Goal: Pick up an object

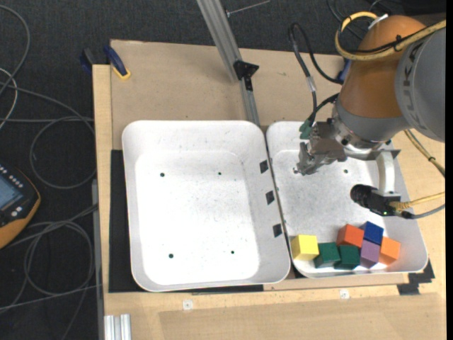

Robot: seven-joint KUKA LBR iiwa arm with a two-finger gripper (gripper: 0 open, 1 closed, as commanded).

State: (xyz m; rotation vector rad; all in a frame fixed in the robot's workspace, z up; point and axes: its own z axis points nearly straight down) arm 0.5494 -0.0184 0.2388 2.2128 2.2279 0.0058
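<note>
Single arm (386, 76) reaches in from 3 o'clock, grey body with an orange band above the wrist. The gripper (307, 163) hangs over the right bin (322, 204), toward 11 o'clock of that bin's floor, above bare white surface. Nothing is visible in its grasp; whether it is released or clenched I cannot tell from this angle. All the blocks lie clustered along the 6 o'clock wall of the right bin, well apart from the gripper. The yellow block (306, 246) sits at the 9 o'clock end of the cluster. Just beside it, toward 3 o'clock, are two green blocks (337, 255) touching each other. An orange block (350, 235) lies at 12 o'clock of the greens. A blue block (373, 230) sits over a purple block (369, 253), and a second orange block (390, 248) closes the row at the 3 o'clock end. The left bin (191, 211) lies alongside at 9 o'clock, both on the wooden bench (177, 69).
</note>
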